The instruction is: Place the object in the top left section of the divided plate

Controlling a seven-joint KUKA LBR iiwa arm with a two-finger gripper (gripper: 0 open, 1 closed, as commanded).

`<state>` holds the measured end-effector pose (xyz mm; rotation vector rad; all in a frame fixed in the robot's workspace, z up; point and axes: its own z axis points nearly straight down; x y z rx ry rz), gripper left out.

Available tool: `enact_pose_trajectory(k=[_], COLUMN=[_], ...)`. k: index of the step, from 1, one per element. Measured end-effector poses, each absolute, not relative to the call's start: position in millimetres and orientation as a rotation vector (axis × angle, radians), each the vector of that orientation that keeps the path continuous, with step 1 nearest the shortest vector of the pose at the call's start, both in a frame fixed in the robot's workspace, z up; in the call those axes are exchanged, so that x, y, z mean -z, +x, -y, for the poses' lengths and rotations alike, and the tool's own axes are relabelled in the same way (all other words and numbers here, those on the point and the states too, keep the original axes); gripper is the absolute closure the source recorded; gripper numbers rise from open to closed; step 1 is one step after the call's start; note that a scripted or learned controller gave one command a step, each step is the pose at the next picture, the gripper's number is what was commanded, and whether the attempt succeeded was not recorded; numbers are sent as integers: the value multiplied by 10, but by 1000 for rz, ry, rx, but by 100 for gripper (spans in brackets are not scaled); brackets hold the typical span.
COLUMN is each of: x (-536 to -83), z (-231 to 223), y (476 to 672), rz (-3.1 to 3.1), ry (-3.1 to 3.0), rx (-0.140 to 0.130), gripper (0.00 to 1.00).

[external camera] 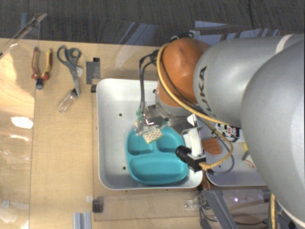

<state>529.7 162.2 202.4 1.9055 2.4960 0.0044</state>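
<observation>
A teal divided plate (157,168) lies in the left white bin (112,128), toward its front right. My gripper (147,126) hangs over the plate's top left section, under the arm's orange band. A small pale, speckled object (152,135) sits at the fingertips, over that top left section. Whether it rests on the plate or is still gripped is unclear from this angle.
The grey arm (248,94) covers the right bin (233,175), where an orange item (214,148) peeks out. Pliers (40,68), scissors (71,66) and a small black block (93,70) lie on the wooden bench to the left of the bins.
</observation>
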Motion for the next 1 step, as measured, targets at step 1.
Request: enact_pose_trajectory(k=[1], x=[-2026], z=[-1618], y=[5300], rz=[-2495], ry=[1907], rx=[-5], gripper=[0])
